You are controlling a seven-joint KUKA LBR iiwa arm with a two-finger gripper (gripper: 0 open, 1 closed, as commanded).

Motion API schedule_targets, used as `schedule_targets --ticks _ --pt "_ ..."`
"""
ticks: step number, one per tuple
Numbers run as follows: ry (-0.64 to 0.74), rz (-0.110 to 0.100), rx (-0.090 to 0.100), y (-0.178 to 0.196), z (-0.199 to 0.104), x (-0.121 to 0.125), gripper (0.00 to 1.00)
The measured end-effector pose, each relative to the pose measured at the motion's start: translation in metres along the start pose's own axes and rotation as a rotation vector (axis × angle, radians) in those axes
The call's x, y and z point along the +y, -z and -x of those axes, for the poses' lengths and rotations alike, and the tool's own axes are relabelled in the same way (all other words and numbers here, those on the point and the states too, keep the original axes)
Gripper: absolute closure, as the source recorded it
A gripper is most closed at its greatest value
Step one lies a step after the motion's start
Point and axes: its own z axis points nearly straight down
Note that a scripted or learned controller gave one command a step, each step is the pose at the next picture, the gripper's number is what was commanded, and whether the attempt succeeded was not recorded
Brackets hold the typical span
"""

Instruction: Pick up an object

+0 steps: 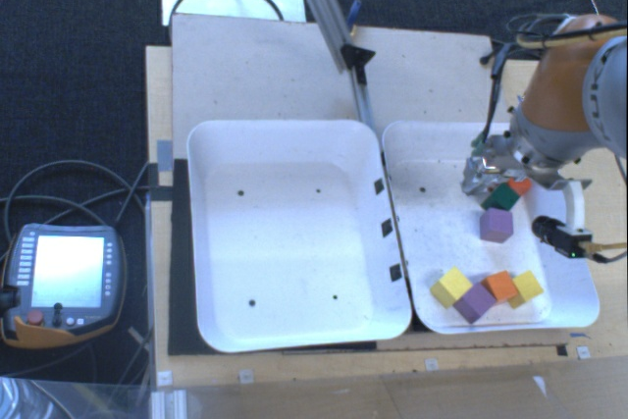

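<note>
Four blocks sit nearest us along the front of the right bin (432, 309): a yellow block (452, 287), a purple block (475, 301) touching it, an orange block (501, 286) and a second yellow block (527, 287) just beside that. Behind them, well apart from the cluster, we see a lone purple cube (497, 225), and just behind it a green block (502, 197) with a sliver of red-orange (520, 184) showing at its far edge. Our gripper (484, 177) hangs low over the back of the right bin, right at the green block's left side and seemingly touching or nearly touching it. We cannot tell whether it stands apart or closed, since the wrist hides it from above, and we see no block clearly caught in it. We judge the step in hand to be the descent or the close on a target, most likely the green block, with nothing lifted yet. The next move, as we read it, calls for centring over the green block so that it sits squarely inside the grasp, not beside it, then closing and rising straight up. The red-orange piece pressed against the green one may get nudged or dragged along. The left bin (211, 152) holds no blocks that we can see, and a pendant (61, 283) lies off the bench to the left.
</note>
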Motion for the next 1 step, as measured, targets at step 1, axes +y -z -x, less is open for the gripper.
schedule_targets --ticks 1 --pt "0.002 0.002 -0.001 0.0642 0.0021 0.0067 1.0"
